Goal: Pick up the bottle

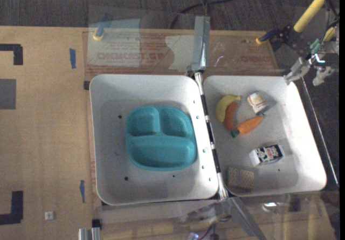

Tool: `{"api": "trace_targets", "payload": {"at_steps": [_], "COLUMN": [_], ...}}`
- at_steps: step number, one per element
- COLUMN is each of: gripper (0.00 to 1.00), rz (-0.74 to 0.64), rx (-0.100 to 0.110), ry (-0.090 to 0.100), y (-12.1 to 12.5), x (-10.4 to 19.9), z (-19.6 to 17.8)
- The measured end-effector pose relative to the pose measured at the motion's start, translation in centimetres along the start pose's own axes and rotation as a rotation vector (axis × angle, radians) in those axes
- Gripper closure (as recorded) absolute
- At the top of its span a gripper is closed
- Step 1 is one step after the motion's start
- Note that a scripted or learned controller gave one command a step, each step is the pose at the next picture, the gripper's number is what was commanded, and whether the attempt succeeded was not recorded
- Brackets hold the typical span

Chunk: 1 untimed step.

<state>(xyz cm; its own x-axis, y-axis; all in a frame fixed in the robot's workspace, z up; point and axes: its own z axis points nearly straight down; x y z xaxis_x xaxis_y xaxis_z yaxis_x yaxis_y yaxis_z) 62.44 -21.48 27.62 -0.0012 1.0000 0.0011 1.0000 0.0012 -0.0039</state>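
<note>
Counter (43, 125): tan surface w/ blue tape marks, carries both bins side by side.
Left bin (102, 93): white, shallow; holds a teal divided tray (160, 137), three compartments, lying flat near centre. Nothing on the tray.
Right bin (302, 169): white, shallow; five items, all loose.
Banana (226, 104): yellow, upper left of right bin, touching a reddish-orange item (230, 116) just below it; type of that item unclear.
Carrot (249, 125): orange, lying at a slant, just right of the banana group.
Bottle (257, 102): small, white w/ label, on its side, upper centre of right bin, just above the carrot tip; close to it, contact cannot be confirmed.
Carton (266, 154): small black/white box, lower centre, well apart from the bottle.
Sponge-like pad (240, 178): tan, at the near edge of right bin.
Hand (312, 63): at upper right, beyond the bin corner, well apart from all items. Grips nothing; finger state cannot be told at this res.
Step (judgement): approach not yet begun; bottle untouched.
Next move (judgement): travel left over the right bin, align w/ the lying bottle across its narrow width, descend clear of the carrot.
</note>
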Motion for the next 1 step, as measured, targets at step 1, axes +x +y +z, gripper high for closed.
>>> {"api": "trace_targets", "payload": {"at_steps": [1], "gripper": [1.00], "rz": [-0.002], "rx": [0.001], "ry": [-0.001], "y": [0.06], "x": [0.04], "z": [-0.90]}}
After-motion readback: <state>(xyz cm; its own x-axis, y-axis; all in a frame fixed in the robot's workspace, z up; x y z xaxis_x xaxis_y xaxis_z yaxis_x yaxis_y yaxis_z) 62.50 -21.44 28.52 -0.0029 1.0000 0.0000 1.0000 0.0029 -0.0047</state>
